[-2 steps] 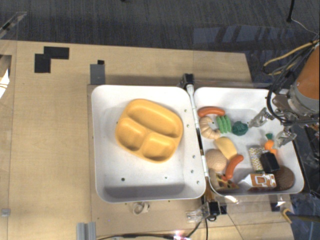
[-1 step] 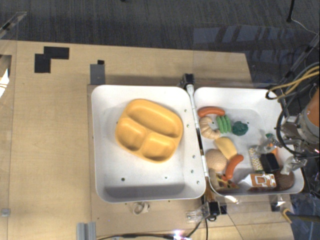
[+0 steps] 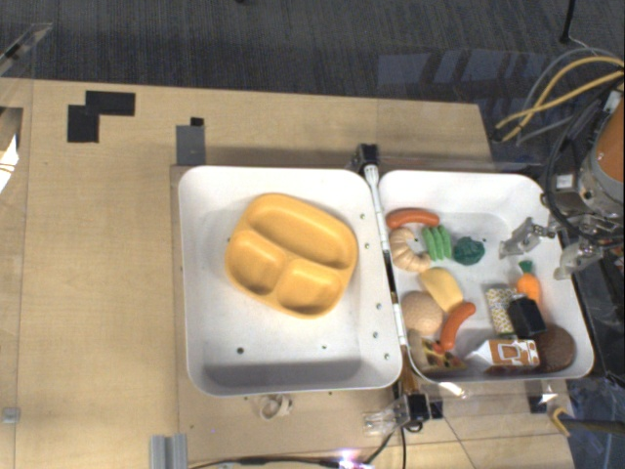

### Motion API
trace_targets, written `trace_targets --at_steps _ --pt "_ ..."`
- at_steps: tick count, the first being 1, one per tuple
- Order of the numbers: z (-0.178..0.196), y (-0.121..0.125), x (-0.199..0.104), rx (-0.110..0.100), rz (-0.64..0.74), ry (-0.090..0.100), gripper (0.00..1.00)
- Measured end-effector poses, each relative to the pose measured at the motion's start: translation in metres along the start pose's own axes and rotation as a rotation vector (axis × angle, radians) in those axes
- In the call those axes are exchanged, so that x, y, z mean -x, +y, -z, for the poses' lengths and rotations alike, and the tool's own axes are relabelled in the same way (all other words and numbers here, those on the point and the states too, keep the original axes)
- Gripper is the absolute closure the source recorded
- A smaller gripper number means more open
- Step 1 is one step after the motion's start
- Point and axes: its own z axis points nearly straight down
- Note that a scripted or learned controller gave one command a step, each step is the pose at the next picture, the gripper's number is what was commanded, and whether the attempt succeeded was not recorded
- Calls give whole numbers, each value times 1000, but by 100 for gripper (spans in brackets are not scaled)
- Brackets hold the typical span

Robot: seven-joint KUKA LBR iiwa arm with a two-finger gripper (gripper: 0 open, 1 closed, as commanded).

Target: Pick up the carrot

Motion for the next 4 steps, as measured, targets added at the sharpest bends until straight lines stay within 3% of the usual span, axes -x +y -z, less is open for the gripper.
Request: trace_targets --at_steps 1,2,3,4 --pt "-115 43 -17 2 266 2 0" --pt "-115 -6 3 -1 102 0 0" --pt "-116 -6 2 0 101 0 0" --pt "-116 -53 22 0 -147 -2 0"
